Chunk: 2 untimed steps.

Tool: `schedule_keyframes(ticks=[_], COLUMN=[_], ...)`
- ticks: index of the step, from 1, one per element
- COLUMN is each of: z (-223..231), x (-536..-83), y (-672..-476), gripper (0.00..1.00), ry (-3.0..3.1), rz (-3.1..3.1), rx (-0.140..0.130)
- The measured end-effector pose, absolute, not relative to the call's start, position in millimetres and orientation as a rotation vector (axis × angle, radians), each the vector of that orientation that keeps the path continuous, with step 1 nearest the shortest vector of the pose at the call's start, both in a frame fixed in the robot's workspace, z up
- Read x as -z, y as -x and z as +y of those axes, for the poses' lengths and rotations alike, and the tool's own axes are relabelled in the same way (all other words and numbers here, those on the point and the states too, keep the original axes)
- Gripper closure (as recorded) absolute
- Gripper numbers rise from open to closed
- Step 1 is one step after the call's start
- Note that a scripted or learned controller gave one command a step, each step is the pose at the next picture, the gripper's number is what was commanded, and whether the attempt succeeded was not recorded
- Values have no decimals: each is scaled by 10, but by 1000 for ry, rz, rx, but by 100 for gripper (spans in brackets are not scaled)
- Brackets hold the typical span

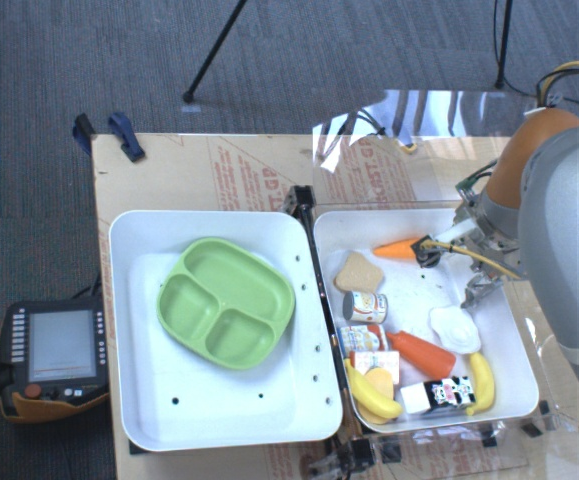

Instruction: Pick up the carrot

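The carrot (399, 249) is a small orange taper lying on its side near the back of the right bin (521, 340), tip pointing left. My gripper (476, 288) hangs over the right side of that bin, to the right of the carrot and a little nearer the front. It is apart from the carrot, and nothing shows held in it. The grey arm with its orange band comes in from the right edge.
Also in the right bin are a tan bread slice (357, 271), a small can (366, 308), a white lump (456, 328), a red-orange bottle shape (424, 353), two bananas (374, 393), and a black-and-white carton (439, 395). The left bin (134, 398) holds a green divided plate (226, 301).
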State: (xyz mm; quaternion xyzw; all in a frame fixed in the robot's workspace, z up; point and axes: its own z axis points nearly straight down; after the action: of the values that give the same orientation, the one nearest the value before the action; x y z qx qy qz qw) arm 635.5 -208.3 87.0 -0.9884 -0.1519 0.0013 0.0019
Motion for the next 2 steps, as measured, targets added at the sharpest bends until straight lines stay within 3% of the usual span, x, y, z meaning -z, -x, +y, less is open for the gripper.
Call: schedule_keyframes(ticks=[1,2], z=[-1613,-952], x=[-863,-863], y=[-6330,-6188], gripper=[0,0], ry=[3099,3114], rz=[-482,-358], rx=[-11,-8])
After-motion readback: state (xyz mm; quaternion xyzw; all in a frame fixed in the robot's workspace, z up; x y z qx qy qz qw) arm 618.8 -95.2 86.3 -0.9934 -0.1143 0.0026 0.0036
